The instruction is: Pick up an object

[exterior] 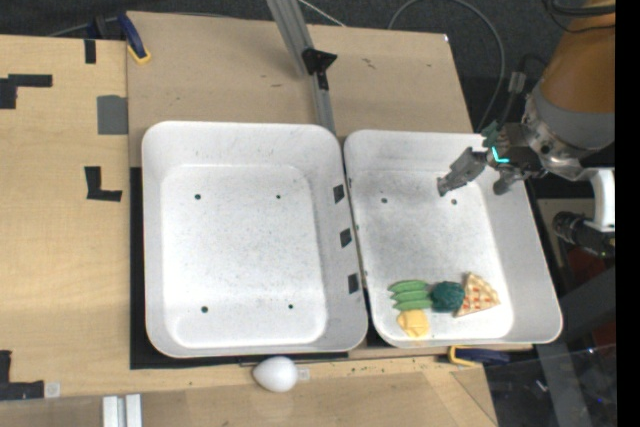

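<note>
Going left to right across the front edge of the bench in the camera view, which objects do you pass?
White egg-shaped object on the bench in front of the left bin → green pea pod → dark green broccoli piece → pizza slice, these three in the right bin.

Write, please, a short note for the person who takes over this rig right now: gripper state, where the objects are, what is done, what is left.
Gripper: over the upper right part of the right bin, holding nothing; whether its fingers are open or shut cannot be told.
Objects: all at the near end of the right bin, close together: green pea pod, yellow piece, dark green broccoli-like piece, pizza slice. A white egg-shaped object lies on the bench in front of the left bin.
Done: nothing picked yet.
Left: move down to the cluster, grasp one object, lift it.
</note>
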Motion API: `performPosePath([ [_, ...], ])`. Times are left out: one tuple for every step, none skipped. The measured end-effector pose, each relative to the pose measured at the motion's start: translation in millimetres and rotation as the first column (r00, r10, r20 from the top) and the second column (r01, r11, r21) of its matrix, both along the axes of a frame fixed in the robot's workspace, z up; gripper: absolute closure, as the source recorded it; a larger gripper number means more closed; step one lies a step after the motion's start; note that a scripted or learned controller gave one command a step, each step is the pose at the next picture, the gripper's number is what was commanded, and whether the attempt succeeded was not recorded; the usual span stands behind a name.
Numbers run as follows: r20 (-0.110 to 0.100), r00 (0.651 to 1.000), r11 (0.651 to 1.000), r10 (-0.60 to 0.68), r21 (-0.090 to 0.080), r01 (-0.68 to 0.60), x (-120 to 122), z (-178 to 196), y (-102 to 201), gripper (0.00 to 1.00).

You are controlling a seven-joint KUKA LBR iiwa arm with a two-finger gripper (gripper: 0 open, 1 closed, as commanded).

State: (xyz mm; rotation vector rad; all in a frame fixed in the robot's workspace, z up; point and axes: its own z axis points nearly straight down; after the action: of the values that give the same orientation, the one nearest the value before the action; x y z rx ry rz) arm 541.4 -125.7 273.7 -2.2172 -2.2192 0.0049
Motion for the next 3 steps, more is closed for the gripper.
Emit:
performPosePath([
  [0.004,1.0,1.0,0.002,-0.001,-0.002,0.7,2.2,0.0,0.0],
  [-0.001,1.0,1.0,-0.001,-0.001,0.001,4.4,-46.8,-7.4,0.0],
  [-0.001,1.0,1.0,0.0,-0.001,0.0,5.0,-90.6,-7.7,0.0],
])
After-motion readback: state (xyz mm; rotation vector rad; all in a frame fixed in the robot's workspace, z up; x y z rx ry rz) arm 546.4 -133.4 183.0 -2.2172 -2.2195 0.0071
